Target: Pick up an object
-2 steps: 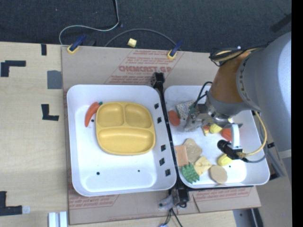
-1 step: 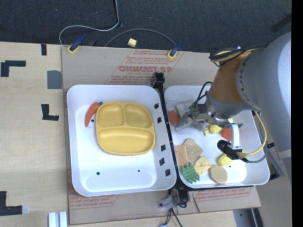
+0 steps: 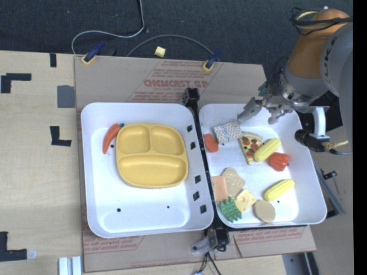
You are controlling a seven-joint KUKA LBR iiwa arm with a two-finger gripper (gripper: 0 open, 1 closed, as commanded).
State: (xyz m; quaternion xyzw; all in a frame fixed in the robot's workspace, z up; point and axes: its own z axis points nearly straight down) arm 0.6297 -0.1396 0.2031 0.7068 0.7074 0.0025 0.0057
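**Open claw above the back of the toy-filled right bin**

We take the shallow white right-hand bin as our landmark. The grey two-finger gripper hangs over the bin's far edge, reaching in from the right under the arm's orange band. Its two fingers are spread apart, one slanting toward the bin's far-left area and the other toward the far-right, and we see nothing between them.

Inside the bin, just below the left finger, lies a small speckled grey-white square pad. Next to it sits a toy pizza slice with red dots, touching a yellow toy corn cob. A red toy pepper lies just beside the cob. At the bin's left wall we see a small red-orange round piece.

Nearer the bin's front edge lie an orange flat slab, a tan toy bread slice, a green ridged toy, a yellow cheese wedge, a beige round toy and a second yellow corn cob.

Left of the bin stands the other white bin, holding a yellow divided plastic plate and an orange toy carrot.
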